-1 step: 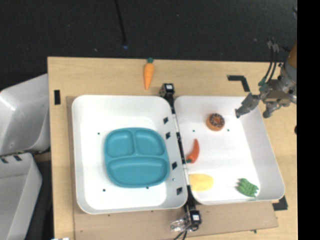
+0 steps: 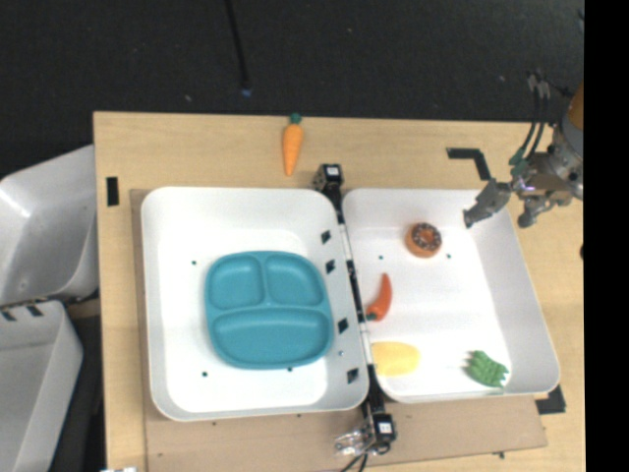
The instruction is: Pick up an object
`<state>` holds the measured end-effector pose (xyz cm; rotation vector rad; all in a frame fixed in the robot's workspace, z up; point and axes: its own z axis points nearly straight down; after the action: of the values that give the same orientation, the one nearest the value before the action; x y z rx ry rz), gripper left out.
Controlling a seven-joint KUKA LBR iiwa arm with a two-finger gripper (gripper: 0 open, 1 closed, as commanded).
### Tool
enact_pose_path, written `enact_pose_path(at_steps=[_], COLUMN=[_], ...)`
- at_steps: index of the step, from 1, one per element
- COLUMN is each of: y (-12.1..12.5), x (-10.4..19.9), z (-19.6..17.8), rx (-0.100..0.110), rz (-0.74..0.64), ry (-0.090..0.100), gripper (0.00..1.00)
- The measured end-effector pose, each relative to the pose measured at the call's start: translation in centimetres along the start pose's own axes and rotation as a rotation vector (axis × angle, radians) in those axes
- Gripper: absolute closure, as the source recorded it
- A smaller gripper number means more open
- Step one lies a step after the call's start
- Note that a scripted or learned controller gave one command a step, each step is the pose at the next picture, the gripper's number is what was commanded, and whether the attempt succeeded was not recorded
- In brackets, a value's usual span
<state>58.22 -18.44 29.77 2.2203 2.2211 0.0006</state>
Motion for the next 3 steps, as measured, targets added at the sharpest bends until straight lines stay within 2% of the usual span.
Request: enact_pose_path(at_steps=[1,3], y=[0.5,0.1], x=[0.2,-0.4], z=[6.1,18.6], rx=[0.006,0.005], rz=[0.0,0.002], ry=[0.0,-0.001], gripper=[0.0,0.0])
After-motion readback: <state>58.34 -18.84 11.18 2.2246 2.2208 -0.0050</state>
